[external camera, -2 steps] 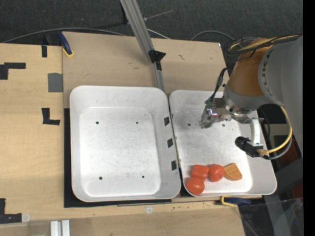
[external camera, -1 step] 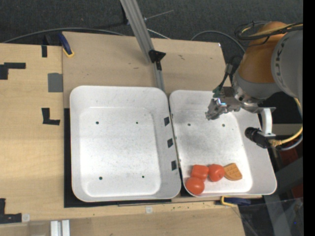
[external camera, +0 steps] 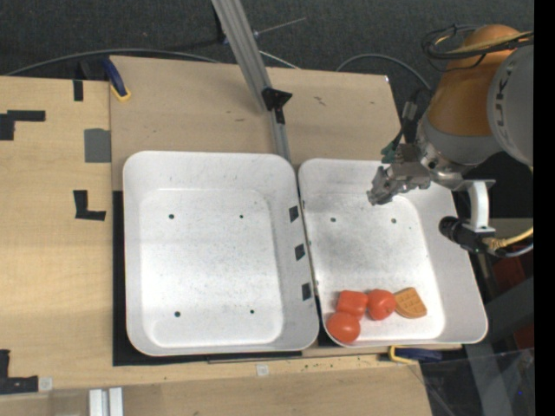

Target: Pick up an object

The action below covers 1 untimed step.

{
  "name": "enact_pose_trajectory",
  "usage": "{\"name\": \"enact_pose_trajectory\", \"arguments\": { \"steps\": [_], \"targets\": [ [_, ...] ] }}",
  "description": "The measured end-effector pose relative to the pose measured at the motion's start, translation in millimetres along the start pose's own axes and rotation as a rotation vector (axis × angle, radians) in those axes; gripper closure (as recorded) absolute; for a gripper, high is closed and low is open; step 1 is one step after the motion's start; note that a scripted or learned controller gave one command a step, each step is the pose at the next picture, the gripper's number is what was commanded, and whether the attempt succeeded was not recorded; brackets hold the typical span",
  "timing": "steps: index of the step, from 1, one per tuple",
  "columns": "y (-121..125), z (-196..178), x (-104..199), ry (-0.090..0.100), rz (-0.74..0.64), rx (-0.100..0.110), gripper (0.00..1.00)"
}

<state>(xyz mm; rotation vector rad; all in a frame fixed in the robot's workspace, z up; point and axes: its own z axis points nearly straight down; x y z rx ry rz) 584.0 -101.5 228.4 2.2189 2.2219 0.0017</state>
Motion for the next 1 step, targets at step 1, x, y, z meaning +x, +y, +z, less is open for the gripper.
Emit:
{"name": "enact_pose_trajectory", "arguments": {
  "steps": [1],
  "targets": [
    [21.5, -3.6, 38.7, 0.000, -0.001, 0.003, 1.00]
  ]
}}
